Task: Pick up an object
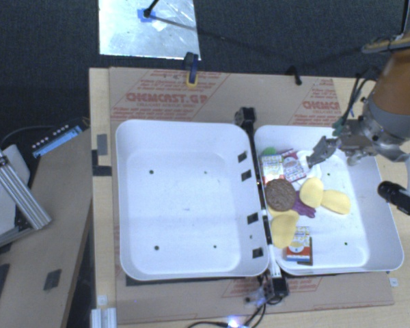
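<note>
Looking down from the camera view: nothing picked up yet. Tool [319, 150] hanging over the right bin [379, 241], near 12 o'clock of the toy pile; open or shut, cannot tell. Round brown cookie [281, 193], yellow pieces [324, 197], small packets [285, 164] and a little box [299, 247] all lying inside. Left bin [184, 197] at 9 o'clock. Grab and lift both left to do.

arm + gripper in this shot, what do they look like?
The arm has an orange band above a grey wrist section. Below it, the gripper is grey metal, with thin dark cables along its side. A black part sticks out at the right by the bin.
</note>
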{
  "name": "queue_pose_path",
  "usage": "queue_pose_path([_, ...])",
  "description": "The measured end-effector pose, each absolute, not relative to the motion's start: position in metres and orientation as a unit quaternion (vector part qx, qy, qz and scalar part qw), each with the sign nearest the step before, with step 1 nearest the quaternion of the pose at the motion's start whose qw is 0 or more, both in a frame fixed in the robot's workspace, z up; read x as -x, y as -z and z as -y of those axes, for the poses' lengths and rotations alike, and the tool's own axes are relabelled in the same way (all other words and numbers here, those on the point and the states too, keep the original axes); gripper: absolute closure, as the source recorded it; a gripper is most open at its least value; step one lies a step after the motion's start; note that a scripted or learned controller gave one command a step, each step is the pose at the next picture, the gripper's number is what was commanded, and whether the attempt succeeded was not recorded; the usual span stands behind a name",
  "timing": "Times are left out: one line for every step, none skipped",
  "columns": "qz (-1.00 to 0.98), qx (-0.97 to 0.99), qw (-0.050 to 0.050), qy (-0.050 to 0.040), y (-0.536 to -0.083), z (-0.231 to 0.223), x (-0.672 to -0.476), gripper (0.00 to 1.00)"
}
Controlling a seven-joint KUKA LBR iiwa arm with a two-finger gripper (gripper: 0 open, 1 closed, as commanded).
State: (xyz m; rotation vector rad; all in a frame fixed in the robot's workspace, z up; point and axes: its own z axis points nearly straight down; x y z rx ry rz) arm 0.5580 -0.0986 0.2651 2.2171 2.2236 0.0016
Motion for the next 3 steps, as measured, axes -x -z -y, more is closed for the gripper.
queue_pose_path([-0.707, -0.708, -0.005, 0.004, -0.117, 0.13, -0.554, 0.0])
queue_pose_path([-0.709, -0.705, 0.006, -0.0028, -0.087, 0.095, -0.59, 0.0])
queue_pose_path([-0.706, -0.708, 0.007, -0.0033, -0.09, 0.085, -0.555, 0.0])
